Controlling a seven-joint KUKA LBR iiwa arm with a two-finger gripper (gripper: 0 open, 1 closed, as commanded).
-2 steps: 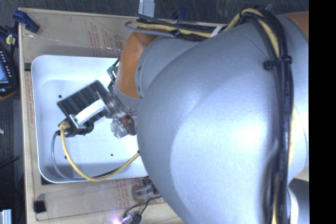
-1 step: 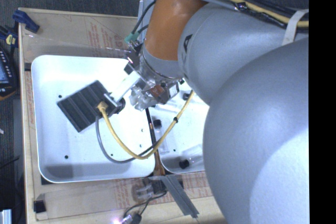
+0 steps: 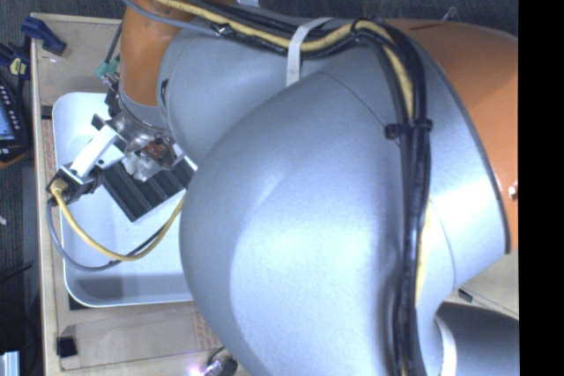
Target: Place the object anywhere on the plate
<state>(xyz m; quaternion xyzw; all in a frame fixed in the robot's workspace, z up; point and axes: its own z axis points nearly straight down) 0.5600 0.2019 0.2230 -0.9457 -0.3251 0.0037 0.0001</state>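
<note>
My grey arm (image 3: 335,216) is very close to the camera and covers most of the view. Its orange band (image 3: 154,22) sits at the upper left. Below the band, the gripper (image 3: 137,179) hangs low over the left white bin (image 3: 75,273), with a black ribbed block on its underside. The arm's bulk hides much of this bin's floor and everything to the right of it.
A yellow cable (image 3: 106,253) loops from the gripper down across the bin floor. A blue clamp (image 3: 41,33) lies on the wooden bench (image 3: 70,48) at the top left. A dark device (image 3: 9,114) sits at the left edge.
</note>
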